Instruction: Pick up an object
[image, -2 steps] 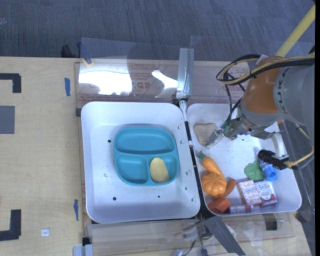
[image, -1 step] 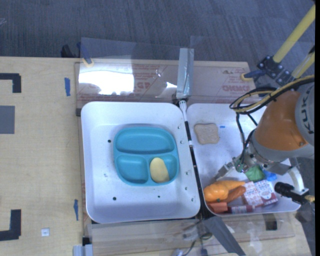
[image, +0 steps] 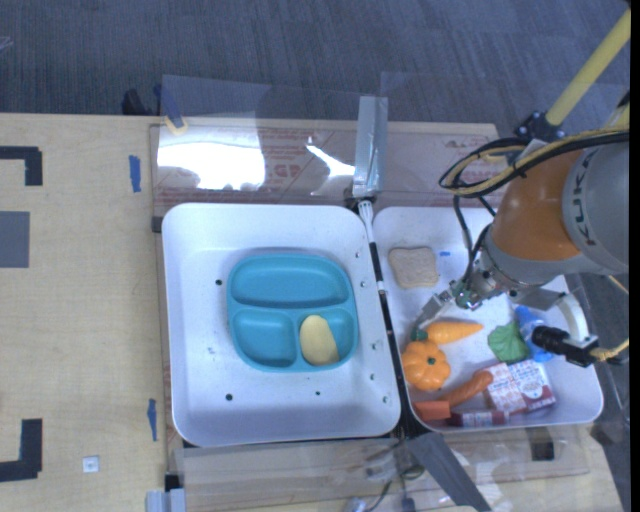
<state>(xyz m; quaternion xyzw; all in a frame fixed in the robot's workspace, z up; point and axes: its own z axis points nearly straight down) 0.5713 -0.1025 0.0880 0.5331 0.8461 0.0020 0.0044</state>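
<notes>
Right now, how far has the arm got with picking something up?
Done: a yellow item already lies in the blue tray in the left bin. In hand: the gripper hangs low in the right bin, just above the carrot, with nothing visibly between its fingers. Left: gripping and lifting a piece, such as the carrot or the pumpkin.

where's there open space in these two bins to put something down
Left bin: bare white floor all around the blue tray, plus the tray's two compartments without the yellow potato. Right bin: crowded; carrot, pumpkin, carton cluster under the gripper.
</notes>
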